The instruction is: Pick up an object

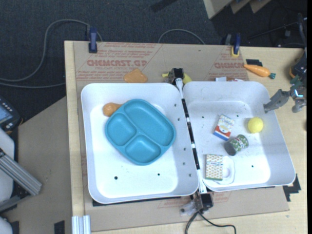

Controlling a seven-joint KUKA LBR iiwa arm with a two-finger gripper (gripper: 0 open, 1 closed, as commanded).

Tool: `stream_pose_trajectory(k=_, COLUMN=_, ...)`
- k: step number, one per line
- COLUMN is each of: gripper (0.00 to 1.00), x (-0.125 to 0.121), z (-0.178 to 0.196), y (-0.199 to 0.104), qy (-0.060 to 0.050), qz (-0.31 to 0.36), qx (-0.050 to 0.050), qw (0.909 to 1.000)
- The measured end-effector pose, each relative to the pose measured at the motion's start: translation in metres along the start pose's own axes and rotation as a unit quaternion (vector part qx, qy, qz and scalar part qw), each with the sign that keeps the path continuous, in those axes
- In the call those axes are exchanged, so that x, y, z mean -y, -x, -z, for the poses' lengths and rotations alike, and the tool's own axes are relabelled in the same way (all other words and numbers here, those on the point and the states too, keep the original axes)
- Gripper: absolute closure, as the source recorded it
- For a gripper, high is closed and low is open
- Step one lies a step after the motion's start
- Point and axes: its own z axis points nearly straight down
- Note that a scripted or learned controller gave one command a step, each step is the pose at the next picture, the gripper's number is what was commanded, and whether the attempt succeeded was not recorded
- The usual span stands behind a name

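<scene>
Patterned packet (214, 167) lay lower right; green can (237, 144), small carton (224, 127), yellow ball (255, 125) clustered above. Gripper (285, 100) at right edge, fingers' spread not discernible.

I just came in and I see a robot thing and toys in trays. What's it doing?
A grey robot arm's gripper is at the right edge of the right shallow white bin, above its far right corner, with nothing in it. It is meant to pick something up. In that bin lie a small yellow ball, a little green can, a small red and white carton and a patterned box. The left white bin holds a blue divided plastic plate and an orange toy.
</scene>
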Motion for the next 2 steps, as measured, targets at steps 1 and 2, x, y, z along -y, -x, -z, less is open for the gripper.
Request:
stream_pose_trajectory(k=1, gripper=0.00, x=-0.036, z=-0.189, y=-0.003, qy=-0.004, qz=0.001, qx=-0.002, qw=1.0000)
stream_pose_trajectory(k=2, gripper=1.00, x=-0.038, z=-0.170, y=-0.001, qy=0.001, qz=0.000, qx=0.000, qw=1.0000)
